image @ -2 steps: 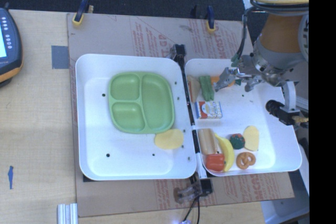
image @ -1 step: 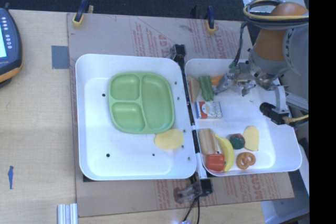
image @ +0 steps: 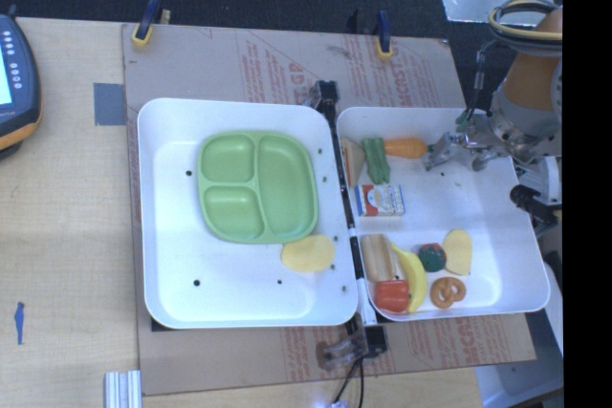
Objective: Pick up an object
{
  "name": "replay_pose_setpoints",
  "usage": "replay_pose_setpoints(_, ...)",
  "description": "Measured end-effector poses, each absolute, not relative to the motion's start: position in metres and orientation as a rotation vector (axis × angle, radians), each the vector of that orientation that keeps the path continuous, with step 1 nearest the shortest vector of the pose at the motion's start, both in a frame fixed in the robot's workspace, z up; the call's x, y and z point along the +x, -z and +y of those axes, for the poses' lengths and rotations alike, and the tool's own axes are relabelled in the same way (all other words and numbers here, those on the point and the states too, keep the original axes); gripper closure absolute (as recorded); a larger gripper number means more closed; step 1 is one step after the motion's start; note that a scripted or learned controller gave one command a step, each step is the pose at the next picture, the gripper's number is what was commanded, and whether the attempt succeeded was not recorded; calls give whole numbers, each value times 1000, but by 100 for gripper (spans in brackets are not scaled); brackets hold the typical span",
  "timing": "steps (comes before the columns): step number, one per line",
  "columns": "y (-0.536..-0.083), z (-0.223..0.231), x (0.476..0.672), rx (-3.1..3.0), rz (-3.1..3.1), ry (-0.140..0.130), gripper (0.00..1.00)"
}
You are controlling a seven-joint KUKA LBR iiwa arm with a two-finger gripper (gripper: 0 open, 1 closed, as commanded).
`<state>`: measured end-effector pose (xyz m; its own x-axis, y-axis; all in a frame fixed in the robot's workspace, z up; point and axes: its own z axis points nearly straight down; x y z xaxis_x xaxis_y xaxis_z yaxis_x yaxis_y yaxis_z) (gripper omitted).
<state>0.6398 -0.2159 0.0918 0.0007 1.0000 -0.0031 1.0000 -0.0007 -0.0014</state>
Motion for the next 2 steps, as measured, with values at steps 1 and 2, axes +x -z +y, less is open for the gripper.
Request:
replay_pose_setpoints(1,-159,-195,544,2226,2227,8,0)
replay_pose_setpoints(2,-88,-180,485,2224,2234,8,0)
